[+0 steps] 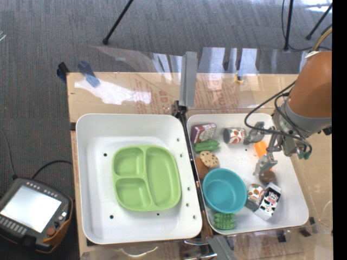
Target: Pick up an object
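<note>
Brown obj (pixel 267 176) just below gripper (pixel 265 164).

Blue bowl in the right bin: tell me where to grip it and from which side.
Grip the blue bowl by its rim, coming straight down from above. It sits upright and open. The rim's upper right arc looks the most free; a cookie, a green piece and a small can crowd the other sides.

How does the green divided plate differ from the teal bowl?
The green divided plate lies alone in the left bin; the teal bowl sits crowded among small items in the right bin. The plate is wider, flatter and has three compartments; the bowl is round and deeper. Both sit upright.
</note>
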Robot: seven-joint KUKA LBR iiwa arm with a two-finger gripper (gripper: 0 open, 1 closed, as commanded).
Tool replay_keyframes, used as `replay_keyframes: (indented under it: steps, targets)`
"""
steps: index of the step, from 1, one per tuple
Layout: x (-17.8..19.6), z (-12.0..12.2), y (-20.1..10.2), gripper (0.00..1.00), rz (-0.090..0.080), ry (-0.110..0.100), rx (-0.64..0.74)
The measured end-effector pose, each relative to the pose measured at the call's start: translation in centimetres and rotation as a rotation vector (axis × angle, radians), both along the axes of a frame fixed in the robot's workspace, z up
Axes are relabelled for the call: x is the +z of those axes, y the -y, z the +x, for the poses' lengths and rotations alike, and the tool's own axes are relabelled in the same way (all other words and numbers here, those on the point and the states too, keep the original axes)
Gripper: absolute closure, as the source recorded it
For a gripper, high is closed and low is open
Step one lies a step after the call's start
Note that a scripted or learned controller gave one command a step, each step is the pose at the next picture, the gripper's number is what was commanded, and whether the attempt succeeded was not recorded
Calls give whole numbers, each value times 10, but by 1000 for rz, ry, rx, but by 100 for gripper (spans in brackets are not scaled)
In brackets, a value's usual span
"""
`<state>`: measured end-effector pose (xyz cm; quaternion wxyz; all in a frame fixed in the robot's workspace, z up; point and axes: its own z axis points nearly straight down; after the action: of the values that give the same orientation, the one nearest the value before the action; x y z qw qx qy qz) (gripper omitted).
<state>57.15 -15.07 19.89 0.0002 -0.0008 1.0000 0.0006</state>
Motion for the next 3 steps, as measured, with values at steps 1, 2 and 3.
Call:
replay_keyframes:
  steps: [1,2,3]
  targets:
    - [-91,54,7,0,2,-9,-18]
    - [-113,-10,56,0,0,-3,-32]
    - [-110,43,62,0,0,3,91]
